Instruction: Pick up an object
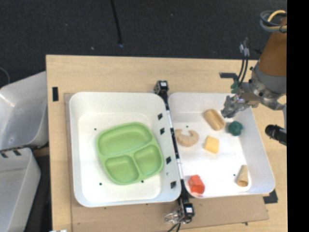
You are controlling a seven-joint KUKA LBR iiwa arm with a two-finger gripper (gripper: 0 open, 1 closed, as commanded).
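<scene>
Grey gripper (231, 108) blurred above bread roll (214, 119)

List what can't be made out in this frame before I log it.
- Claw: too small and blurred in the camera view to tell whether it is open or shut, or touching the tan roll beside it.
- Green ball: blurred; its material can't be told.
- Red object: sits at the right bin's near-left corner; shape unclear.
- Arm: cut off by the right edge.
</scene>
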